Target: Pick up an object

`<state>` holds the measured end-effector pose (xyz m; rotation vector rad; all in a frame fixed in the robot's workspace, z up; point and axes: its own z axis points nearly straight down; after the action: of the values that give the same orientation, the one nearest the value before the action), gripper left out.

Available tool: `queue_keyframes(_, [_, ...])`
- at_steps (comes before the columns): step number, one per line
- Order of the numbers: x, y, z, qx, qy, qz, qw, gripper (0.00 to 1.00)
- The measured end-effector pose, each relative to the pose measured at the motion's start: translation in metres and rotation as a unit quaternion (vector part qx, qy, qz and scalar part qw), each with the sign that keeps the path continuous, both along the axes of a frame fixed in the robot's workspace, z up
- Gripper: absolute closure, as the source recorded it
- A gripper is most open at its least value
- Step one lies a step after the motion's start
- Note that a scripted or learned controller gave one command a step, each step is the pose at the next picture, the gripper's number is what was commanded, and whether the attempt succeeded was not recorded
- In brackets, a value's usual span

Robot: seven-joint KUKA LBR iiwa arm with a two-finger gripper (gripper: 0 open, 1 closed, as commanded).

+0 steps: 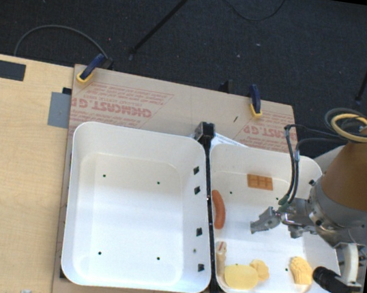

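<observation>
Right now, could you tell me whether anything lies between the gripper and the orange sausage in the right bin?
Nothing visible does. The gripper hangs to the right of the orange sausage, with bare white floor of the right bin between them.

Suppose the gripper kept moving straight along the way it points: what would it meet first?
Pointing toward the view's left, the gripper would probably first meet the orange sausage-shaped toy beside the divider between the bins, though its height above the bin floor is unclear.
</observation>
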<state>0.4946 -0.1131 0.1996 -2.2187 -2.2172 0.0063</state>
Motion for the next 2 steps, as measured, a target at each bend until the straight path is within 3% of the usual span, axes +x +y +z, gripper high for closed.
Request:
queue_keyframes(1, [0.001,0.000,0.002,-0.0004,-0.003,0.000,1.0000,0.00])
queue_keyframes(2, [0.002,0.003,-0.060,0.0002,0.000,0.001,1.0000,0.00])
